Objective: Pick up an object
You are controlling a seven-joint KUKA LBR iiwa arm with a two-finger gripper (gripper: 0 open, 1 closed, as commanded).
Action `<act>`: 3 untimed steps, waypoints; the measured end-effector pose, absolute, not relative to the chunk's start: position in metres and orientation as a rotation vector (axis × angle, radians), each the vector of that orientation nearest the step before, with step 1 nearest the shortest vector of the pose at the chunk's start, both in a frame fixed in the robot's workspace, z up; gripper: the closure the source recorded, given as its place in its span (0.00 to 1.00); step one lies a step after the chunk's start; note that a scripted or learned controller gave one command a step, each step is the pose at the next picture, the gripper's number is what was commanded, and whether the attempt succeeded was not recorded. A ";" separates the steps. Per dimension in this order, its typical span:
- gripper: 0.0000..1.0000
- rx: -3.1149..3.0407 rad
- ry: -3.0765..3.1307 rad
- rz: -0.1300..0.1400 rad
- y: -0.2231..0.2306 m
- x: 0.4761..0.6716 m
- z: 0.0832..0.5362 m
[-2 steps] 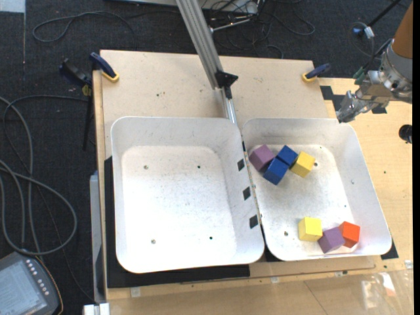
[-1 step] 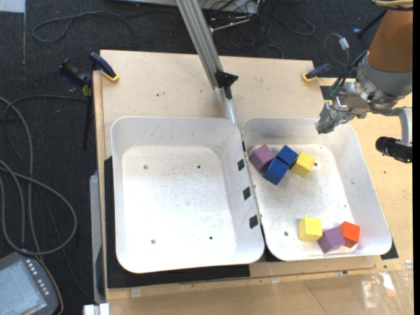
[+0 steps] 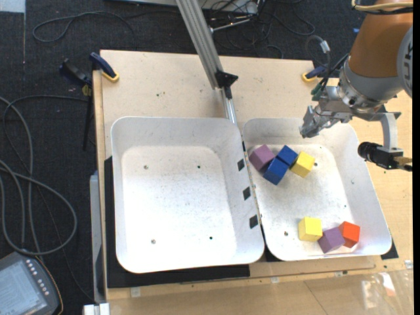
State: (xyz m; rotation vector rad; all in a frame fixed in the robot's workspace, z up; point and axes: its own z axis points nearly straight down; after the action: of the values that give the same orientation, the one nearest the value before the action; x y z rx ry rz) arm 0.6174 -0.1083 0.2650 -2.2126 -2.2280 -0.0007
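Seven small blocks lay in the right bin as the gripper hovered above its far edge, carrying nothing; whether it was spread or closed could not be told from the slanted overhead view. Four blocks clustered at the far side: a purple block, two blue blocks touching one another, and a yellow block just to their right. Three more sat near the front wall: a second yellow block, a second purple block and an orange block, pressed close together. The left bin stood alongside. All appeared to be light, rigid cubes with flat faces, unlikely to deform or break, and best gripped across two opposite sides. The far yellow block, nearest the gripper and free on its right face, looked the easiest take; its crowded neighbours offered less room.
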 end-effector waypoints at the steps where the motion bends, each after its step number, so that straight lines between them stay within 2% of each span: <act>1: 1.00 -2.211 -2.230 -0.002 -0.053 0.595 0.269; 2: 1.00 -2.211 -2.229 0.000 -0.006 0.568 0.268; 3: 1.00 -2.212 -2.227 0.001 0.035 0.556 0.259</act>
State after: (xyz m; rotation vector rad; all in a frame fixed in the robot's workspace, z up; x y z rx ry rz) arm 0.5556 0.0346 0.2592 -2.2117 -2.2273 0.0013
